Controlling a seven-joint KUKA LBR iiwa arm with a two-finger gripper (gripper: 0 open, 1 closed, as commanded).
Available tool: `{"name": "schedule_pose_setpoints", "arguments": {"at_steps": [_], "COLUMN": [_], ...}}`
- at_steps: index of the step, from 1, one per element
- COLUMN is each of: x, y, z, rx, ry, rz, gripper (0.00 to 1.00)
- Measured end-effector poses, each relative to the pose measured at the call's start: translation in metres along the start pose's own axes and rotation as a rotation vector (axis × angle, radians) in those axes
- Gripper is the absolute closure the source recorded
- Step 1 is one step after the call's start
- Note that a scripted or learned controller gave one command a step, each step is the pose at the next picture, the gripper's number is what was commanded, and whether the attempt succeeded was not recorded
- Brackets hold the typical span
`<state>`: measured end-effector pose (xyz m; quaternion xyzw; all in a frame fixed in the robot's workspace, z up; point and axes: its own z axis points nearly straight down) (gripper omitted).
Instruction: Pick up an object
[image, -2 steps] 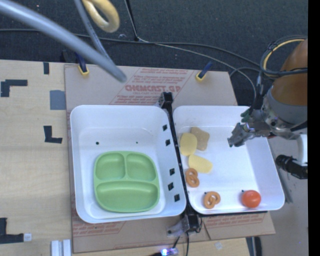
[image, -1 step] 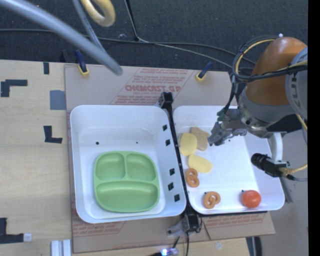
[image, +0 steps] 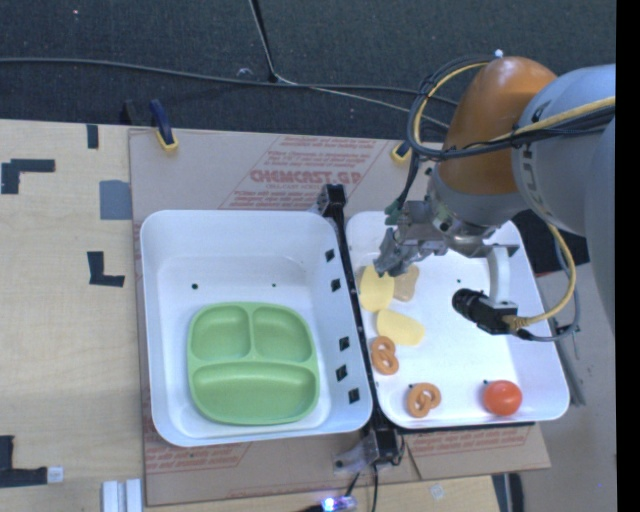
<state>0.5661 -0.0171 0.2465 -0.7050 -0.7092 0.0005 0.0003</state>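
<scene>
Bench: a pale wooden top with a brown cardboard sheet (image: 300, 180) under two shallow white bins, set against dark carpet crossed by black cables.
Pincer: the grey two-finger gripper (image: 397, 262) hangs low over the upper left part of the right white bin (image: 540, 390), under the arm's orange band (image: 495, 120); how far apart its fingers stand I cannot tell, since their tips merge with what lies beneath.
Task's thing: a pale yellow rounded slice (image: 376, 291), flat on the bin floor at the tips, hard against the wall between the bins.
Key relation: the slice lies just below and slightly left of the tips in the camera view, touching or nearly so; whether anything sits between the fingers cannot be made out.
Long axis: the slice runs roughly top to bottom of the view, along the dividing wall; it points no clear way.
Next outward: a second pale yellow flat slice (image: 400, 327) just beside the first, lying more crosswise.
Further: two small orange pretzel-shaped rings (image: 384, 355) (image: 423, 400) toward the near edge, and a red tomato-like ball (image: 502, 397) well apart in the near right corner.
Also: a black cylindrical fitting (image: 480, 308) on a cable to the gripper's right.
Left bin (image: 165, 250): holds a green three-compartment plastic plate (image: 252, 362), well apart from the gripper.
</scene>
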Motion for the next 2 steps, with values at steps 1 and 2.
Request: {"name": "schedule_pose_setpoints", "arguments": {"at_steps": [1,2], "x": [0.051,0.092], "y": [0.018,0.033], "z": [0.018,0.024], "rx": [0.001,0.000], "ry": [0.000,-0.001], "rz": [0.000,0.001], "gripper": [1.00,1.00]}}
